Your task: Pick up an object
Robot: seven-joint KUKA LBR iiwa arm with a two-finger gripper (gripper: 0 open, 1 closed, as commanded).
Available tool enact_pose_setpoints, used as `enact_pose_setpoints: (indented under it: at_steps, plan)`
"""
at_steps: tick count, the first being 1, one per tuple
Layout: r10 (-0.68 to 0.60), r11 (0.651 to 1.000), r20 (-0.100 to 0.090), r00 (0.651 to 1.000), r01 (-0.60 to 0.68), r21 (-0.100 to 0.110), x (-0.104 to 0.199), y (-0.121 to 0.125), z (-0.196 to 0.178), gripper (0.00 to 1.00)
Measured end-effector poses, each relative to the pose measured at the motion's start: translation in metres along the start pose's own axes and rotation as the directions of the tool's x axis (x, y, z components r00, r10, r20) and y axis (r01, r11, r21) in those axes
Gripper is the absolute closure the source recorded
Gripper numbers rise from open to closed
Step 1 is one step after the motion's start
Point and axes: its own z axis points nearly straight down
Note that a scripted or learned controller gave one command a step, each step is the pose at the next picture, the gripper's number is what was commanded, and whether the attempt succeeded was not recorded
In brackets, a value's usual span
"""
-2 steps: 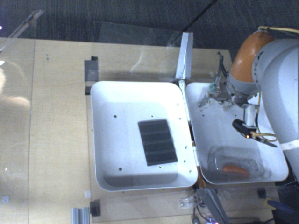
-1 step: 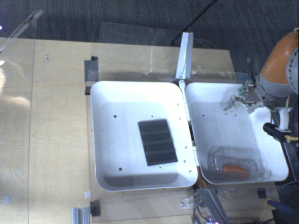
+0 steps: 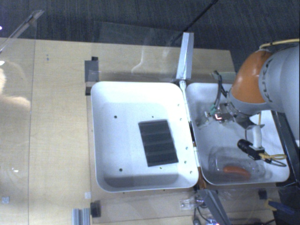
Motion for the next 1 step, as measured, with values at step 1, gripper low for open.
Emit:
enact_pose_setpoints:
  at_steps: [1]
  plan:
    - [-0.005, 1.000, 0.002, 1.000, 0.005, 0.001, -0.0069, 0.0579, 0.0021, 0.00]
